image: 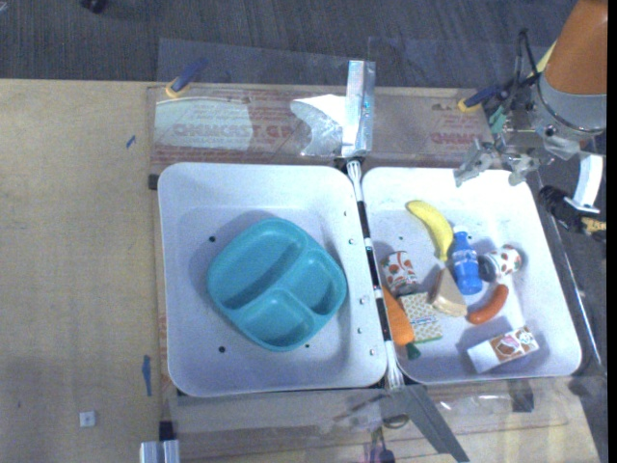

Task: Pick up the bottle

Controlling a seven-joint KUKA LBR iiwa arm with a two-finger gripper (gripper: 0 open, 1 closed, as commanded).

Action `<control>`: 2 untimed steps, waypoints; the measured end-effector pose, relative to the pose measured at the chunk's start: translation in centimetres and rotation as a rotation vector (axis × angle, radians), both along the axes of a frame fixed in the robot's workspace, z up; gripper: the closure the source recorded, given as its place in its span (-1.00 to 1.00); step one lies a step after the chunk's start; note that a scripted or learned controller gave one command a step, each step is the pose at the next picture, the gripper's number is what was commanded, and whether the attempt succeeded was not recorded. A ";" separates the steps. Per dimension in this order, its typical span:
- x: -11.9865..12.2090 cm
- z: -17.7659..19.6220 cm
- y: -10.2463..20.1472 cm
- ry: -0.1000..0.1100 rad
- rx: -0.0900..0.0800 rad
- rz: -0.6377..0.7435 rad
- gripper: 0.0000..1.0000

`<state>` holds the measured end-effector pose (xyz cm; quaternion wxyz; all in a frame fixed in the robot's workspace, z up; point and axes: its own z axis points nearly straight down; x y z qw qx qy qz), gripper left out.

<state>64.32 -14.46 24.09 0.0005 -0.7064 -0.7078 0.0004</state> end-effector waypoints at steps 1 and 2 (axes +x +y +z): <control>-5.7 -14.7 3.0 -0.004 -0.001 -0.004 -1.00; -5.6 -13.7 2.9 -0.007 -0.002 -0.006 1.00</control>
